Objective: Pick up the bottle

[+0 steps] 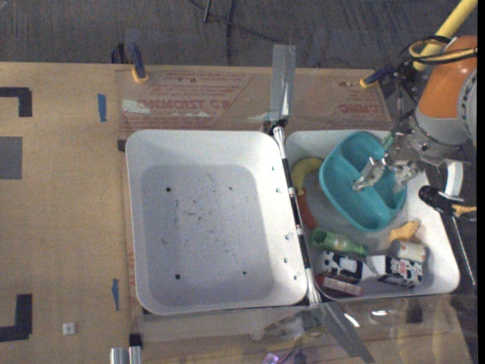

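Note:
The bottle (339,242) is green and lies on its side in the right bin (447,275), just below the teal bowl and above a black-and-white patterned box. My gripper (371,176) hangs over the teal divided bowl (356,196), up and to the right of the bottle and apart from it. Its fingers stand open with nothing between them. The arm comes in from the right, its orange band (447,97) above the wrist.
Crowding the right bin are a yellow item (305,171) and a red item (305,207) by the left wall, two cow-patterned boxes (341,265) (403,268) and a small orange piece (405,230). The left bin (204,218) sits beside it.

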Action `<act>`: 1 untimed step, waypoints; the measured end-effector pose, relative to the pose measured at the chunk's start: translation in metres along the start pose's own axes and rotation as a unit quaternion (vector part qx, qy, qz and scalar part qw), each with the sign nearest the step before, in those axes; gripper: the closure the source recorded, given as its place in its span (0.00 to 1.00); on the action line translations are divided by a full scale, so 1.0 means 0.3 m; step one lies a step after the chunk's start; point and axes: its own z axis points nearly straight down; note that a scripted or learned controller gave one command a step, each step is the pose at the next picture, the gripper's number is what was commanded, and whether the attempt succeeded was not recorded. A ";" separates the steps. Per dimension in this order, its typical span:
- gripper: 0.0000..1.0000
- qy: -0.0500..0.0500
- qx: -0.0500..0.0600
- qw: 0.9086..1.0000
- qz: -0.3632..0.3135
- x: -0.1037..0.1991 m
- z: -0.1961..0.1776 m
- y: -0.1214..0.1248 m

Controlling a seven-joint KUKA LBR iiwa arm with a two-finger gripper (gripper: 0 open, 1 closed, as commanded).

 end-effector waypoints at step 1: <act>0.00 -0.003 -0.004 1.000 -0.024 -0.001 -0.004 -0.001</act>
